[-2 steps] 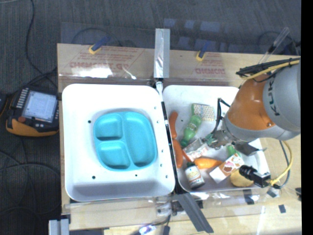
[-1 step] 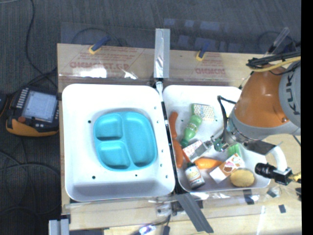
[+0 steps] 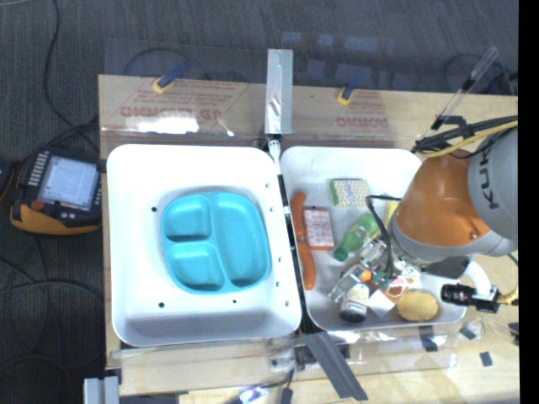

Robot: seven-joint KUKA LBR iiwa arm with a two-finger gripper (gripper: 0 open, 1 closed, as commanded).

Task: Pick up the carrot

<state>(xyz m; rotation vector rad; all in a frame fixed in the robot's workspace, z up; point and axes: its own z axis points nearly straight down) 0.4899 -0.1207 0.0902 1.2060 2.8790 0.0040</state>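
The bench (image 3: pixel 210 108) is seen from one fixed camera above, tilted downward; both white bins (image 3: pixel 126 225) are framed fully, with floor visible beyond and left.

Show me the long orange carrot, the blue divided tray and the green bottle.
Long orange carrot (image 3: pixel 302 241), camera view, middle of its length.
Blue divided tray (image 3: pixel 239 236), camera view, large right compartment floor.
Green bottle (image 3: pixel 357 236), camera view, its body.

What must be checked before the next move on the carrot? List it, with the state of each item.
1. Carrot in sight along the right bin's left wall: ok.
2. Carrot free of cover: ok, nothing lies on it.
3. Room beside it: not ok, pink packet close alongside.
4. Tool over the carrot: not ok, it sits among the green bottle and small items.
5. Tool holding the carrot: not ok.
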